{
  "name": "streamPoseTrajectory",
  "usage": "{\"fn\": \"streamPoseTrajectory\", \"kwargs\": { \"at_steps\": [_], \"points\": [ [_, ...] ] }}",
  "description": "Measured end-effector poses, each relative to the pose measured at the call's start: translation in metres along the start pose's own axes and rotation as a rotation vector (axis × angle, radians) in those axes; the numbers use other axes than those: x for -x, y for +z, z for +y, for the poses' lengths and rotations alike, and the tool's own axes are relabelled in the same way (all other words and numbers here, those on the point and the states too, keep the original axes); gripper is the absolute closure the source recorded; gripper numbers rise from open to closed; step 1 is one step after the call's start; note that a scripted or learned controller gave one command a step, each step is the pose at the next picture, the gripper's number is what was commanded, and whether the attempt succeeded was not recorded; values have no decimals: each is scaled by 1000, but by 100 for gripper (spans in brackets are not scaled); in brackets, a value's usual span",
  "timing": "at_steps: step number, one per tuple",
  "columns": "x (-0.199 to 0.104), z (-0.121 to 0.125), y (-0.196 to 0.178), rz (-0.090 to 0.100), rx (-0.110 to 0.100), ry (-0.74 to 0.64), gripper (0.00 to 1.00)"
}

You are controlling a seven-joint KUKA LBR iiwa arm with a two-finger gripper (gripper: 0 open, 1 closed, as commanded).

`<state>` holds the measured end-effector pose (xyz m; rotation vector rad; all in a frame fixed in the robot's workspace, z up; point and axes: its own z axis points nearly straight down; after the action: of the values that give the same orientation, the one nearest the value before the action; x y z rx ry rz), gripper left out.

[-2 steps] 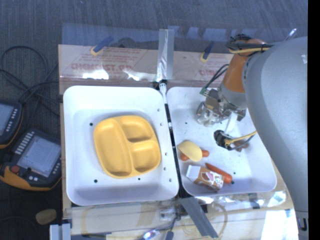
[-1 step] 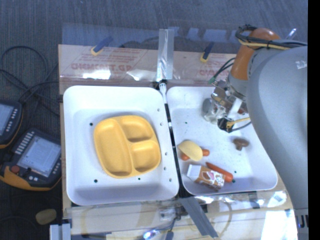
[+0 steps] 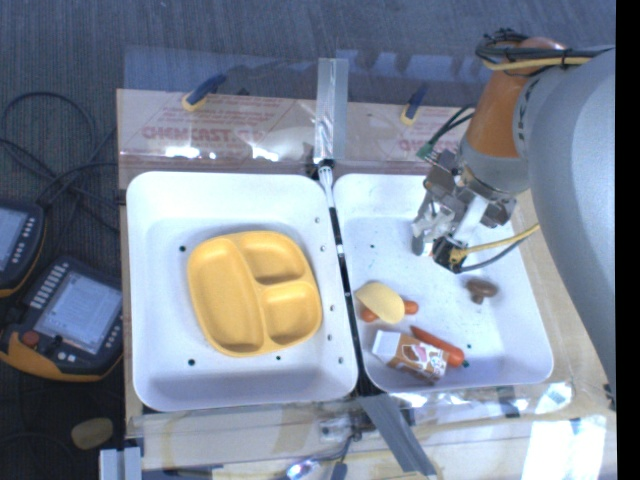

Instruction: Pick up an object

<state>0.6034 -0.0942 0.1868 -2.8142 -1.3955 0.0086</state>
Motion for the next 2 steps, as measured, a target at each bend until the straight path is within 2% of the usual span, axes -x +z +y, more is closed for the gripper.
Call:
{"fn": "streamPoseTrajectory", "kwargs": {
  "at_steps": [1,2],
  "points": [
    [42,63,42,-2,1,-101,100],
    [66,104,-2,-1,2,96,100]
  ]
}}
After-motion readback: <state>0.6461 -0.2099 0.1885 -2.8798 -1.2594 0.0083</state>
